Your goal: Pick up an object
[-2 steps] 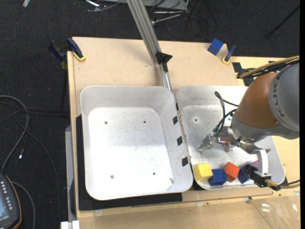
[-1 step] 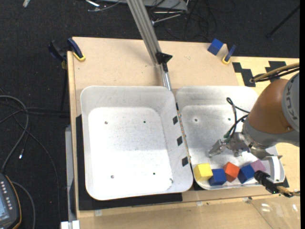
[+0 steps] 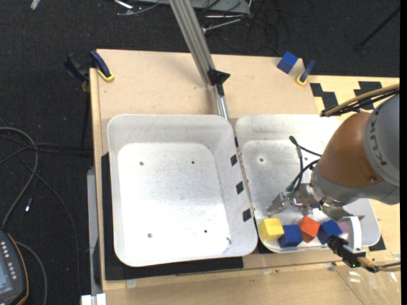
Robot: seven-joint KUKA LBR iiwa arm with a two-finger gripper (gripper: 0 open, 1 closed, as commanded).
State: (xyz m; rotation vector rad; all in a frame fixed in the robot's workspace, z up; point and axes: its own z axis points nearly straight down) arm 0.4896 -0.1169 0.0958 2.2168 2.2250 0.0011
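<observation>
Blocks crowd the right bin's (image 3: pixel 267 138) near edge: yellow block (image 3: pixel 273 227), blue block (image 3: pixel 291 235), orange block (image 3: pixel 310 227) and another blue block (image 3: pixel 329 229). Just above them hangs the gripper (image 3: pixel 289 200); whether it is spread or closed, I cannot tell.

Robotics lab: bench (image 3: pixel 159 88), floor cables (image 3: pixel 25 170).

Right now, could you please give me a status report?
End effector low in right bin. Yellow block, blue block, orange block beside it, none seen held.
</observation>
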